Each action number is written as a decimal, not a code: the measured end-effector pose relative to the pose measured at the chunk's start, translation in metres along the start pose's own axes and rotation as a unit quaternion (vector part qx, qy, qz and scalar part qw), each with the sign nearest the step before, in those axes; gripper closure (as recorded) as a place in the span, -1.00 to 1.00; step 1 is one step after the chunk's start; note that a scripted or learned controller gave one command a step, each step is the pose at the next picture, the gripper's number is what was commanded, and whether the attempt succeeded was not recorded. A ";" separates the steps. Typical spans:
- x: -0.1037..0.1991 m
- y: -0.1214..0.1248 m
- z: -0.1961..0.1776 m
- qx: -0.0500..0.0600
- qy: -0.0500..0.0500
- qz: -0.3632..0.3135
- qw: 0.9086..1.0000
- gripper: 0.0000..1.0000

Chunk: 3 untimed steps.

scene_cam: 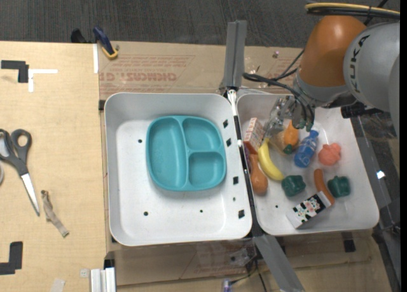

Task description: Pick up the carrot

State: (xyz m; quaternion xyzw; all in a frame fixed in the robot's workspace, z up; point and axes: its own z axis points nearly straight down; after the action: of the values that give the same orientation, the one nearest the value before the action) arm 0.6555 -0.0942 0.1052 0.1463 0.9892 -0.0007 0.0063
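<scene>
The carrot [257, 178], a short orange piece, lies in the right bin [356, 221] against its left wall, just left of a yellow banana [270, 162]. My gripper [287, 120] hangs over the back of that bin, up and to the right of the carrot and apart from it. Directly below the gripper sits a small orange item [290, 135], with a blue bottle [306, 147] beside it. I see nothing held.
The right bin also holds a pink item [329, 154], two green items [294, 186] [339, 186], a red-orange sausage shape [320, 181], a black-and-white carton [310, 208] and a red-white box [254, 133]. A teal divided plate [187, 152] lies in the left bin [121, 208]. Scissors [19, 157] rest on the bench.
</scene>
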 end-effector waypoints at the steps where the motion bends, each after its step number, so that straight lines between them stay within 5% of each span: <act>1: 0.029 0.050 -0.088 -0.001 0.004 -0.024 1.000 1.00; 2: 0.030 -0.022 -0.159 0.000 0.004 -0.128 0.992 1.00; 3: 0.031 -0.022 -0.159 -0.001 0.004 -0.128 0.992 -1.00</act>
State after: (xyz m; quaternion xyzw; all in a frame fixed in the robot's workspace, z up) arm 0.6180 -0.1055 0.2642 0.0187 0.9998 -0.0004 0.0026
